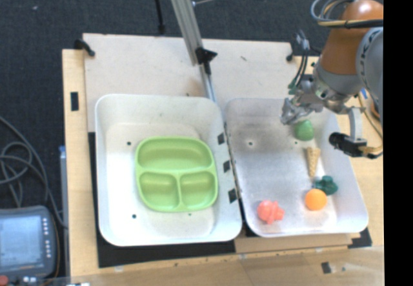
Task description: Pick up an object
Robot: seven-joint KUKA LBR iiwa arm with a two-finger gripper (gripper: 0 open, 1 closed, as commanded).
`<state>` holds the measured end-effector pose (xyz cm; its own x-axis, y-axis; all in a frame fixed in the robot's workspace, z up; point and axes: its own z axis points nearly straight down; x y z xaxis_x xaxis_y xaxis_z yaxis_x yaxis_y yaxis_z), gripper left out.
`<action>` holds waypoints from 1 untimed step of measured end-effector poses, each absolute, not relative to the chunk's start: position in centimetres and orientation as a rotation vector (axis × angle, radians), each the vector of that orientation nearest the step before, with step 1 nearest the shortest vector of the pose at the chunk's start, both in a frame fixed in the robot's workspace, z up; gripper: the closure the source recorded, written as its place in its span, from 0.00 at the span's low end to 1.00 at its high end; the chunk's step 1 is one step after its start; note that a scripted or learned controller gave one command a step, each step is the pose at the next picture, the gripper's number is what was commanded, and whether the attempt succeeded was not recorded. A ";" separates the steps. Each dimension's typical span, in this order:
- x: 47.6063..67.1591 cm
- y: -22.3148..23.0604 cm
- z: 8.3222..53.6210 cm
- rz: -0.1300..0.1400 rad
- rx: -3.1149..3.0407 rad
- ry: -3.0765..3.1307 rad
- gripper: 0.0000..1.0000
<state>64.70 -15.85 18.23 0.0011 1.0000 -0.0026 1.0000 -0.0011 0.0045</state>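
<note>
Over the right-hand bin (pixel 258 117) the grey arm (pixel 348 46) with its orange band comes in from the right, and its jaws (pixel 293 112) hang low at the bin's far end. From where I stand I cannot tell how they are set; the wrist hides them. Just under the jaws, a little toward me and so close that it may be touching them, sits a small green ball (pixel 304 130) on the bin floor; whether it lies between the jaws or only beside them is not plain, so I would not call it held. Nearer to me from the jaws, along the bin's right side, lies a tan cone-shaped piece (pixel 313 161), its narrow end pointing my way, apart from the green ball. Past that, still nearer, is a dark green lump (pixel 328 184) resting right against an orange ball (pixel 315 200). To the left of those two, near the front rim and well apart from the jaws, is a pinkish-red knobbly toy (pixel 270 212). Far to the left of the jaws, in the other bin (pixel 116 123), a light green divided plate (pixel 175 173) lies flat with one long compartment at the far side and two smaller ones nearer me. Both bins sit side by side on the pale table (pixel 129 59), and a slanted metal post (pixel 184 13) rises from behind the seam between them, to the left of the jaws and farther back.
</note>
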 end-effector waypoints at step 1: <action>64.8 -16.0 23.7 0.006 2.215 2.218 1.00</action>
<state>64.83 -16.02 23.73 -0.0015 1.0000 -0.0021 1.0000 0.0015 0.0074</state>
